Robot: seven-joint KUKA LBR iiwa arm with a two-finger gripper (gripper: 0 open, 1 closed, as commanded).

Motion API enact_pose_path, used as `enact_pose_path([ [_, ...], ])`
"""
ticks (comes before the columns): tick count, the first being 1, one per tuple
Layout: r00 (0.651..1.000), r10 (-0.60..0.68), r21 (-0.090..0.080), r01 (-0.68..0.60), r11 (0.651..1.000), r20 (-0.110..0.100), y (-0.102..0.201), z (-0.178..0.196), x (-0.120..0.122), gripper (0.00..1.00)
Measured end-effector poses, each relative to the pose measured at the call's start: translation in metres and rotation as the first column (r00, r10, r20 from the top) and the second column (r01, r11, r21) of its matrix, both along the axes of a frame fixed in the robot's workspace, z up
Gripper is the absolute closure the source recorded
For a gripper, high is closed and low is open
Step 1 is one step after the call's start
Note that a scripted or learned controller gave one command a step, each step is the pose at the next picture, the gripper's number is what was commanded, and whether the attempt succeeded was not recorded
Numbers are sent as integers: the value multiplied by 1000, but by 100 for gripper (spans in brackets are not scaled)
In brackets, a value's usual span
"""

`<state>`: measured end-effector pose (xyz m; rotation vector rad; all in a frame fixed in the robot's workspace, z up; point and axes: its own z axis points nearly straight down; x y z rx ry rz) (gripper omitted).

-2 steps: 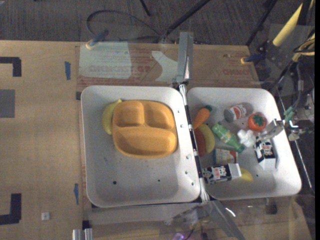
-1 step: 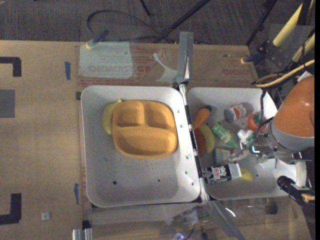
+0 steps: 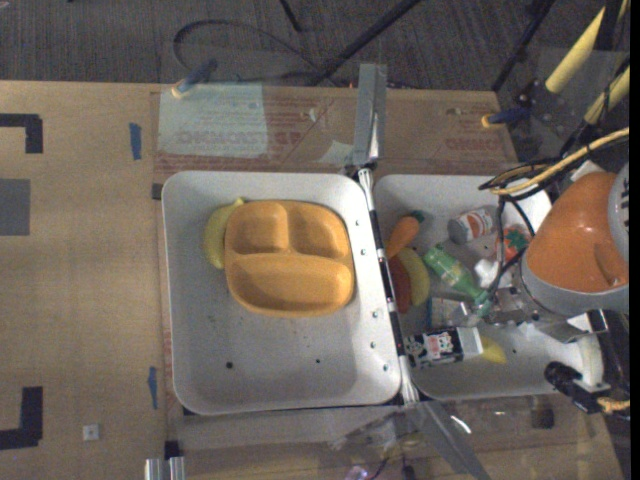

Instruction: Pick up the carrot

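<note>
Looming large at the right, the arm [image 3: 580, 243] reaches over the right bin [image 3: 440, 386]; its gripper [image 3: 500, 303] sits among clutter, its state impossible to tell. Well apart, the carrot [image 3: 403, 235] lies by the bin's left wall.

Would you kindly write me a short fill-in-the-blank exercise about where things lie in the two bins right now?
1. The carrot lies in the ____ bin of the camera view, near its upper left corner.
2. The divided tray in the left bin is ____ in colour.
3. A yellow piece peeks out from under the tray's ____ edge.
4. The green bottle lies to the ____ of the carrot.

Missing words: right; orange; left; right
</note>
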<state>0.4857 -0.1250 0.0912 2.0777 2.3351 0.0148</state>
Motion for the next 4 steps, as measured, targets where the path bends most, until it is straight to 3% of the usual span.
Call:
enact_pose_path([
  [1, 1000, -2, 4, 2, 1000, -19, 6, 29, 13, 0],
  [2, 1000, -3, 3, 3, 1000, -19, 5, 36, 13, 100],
  [3, 990, 140, 2, -140, 990, -19, 32, 187, 64, 100],
  [4, 1000, -13, 5, 13, 1000, -24, -11, 177, 14, 100],
])
